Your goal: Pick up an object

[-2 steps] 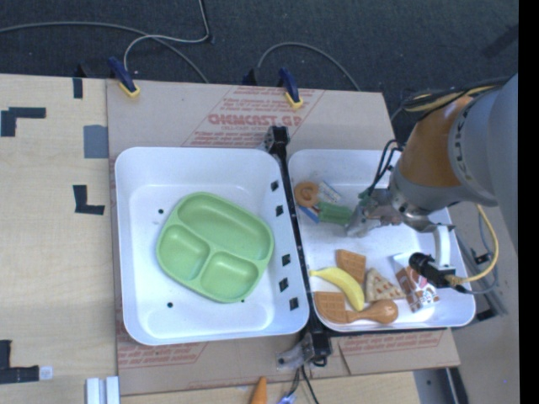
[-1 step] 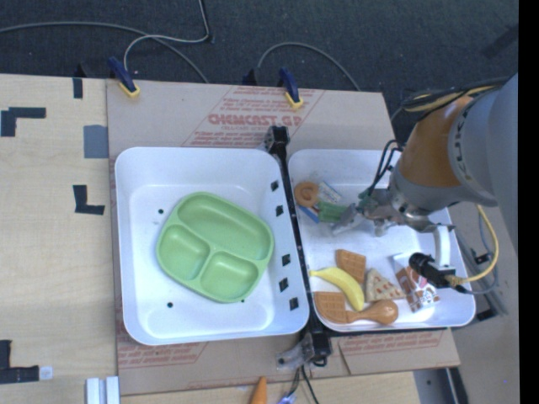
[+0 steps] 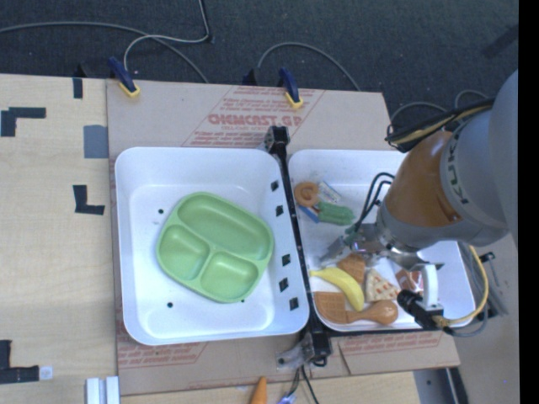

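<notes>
Two shallow white bins sit side by side on a sheet of brown cardboard [image 3: 253, 116], which carries red printed lettering that looks like "CHEMCAST GP". Two clamps with blue and yellow grips hold the cardboard's far edge, one at the left [image 3: 124, 77] and one nearer the middle [image 3: 290, 88]. The left bin [image 3: 135, 251] holds one thing, a green plate [image 3: 216, 247] divided into three compartments. The right bin [image 3: 463, 289] holds a small heap of toy food: one yellow banana [image 3: 344, 284], one brown waffle-patterned piece [image 3: 330, 308], one tan drumstick shape [image 3: 377, 313], one pizza slice [image 3: 381, 288], one orange ring [image 3: 306, 194] and one green piece [image 3: 337, 215] close to the divider. The arm [image 3: 438, 188], grey with an orange band, reaches in from the right, and its gripper [image 3: 358, 244] hangs low over the heap, just above the banana; how wide its tool stands cannot be told. A thin black cable [image 3: 202, 15] trails across the dark floor beyond the bench.
</notes>
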Controlling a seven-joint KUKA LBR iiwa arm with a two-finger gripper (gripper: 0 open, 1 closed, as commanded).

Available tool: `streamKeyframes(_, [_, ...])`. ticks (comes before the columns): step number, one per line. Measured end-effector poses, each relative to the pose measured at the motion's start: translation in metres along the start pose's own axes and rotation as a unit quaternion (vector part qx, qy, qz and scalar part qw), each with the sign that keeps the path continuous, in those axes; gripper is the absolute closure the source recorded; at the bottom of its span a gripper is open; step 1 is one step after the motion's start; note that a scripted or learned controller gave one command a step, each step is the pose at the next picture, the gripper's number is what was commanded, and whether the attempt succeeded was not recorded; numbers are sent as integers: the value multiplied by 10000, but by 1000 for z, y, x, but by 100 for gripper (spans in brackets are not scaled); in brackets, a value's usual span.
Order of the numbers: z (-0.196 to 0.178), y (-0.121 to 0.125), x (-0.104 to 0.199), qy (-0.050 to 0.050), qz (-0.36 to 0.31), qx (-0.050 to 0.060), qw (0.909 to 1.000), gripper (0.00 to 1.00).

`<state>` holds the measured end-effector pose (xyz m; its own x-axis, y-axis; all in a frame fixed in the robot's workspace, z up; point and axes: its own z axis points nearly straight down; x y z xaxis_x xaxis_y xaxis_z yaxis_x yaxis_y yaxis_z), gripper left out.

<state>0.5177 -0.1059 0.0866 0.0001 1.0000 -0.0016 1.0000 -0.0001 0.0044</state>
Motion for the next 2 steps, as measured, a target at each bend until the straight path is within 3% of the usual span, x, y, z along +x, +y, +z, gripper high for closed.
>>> streamKeyframes(1, [-10,0,-1,-6,3,0,10000,100])
streamKeyframes(2, [-109,13,67,10,-12,22,10000,100])
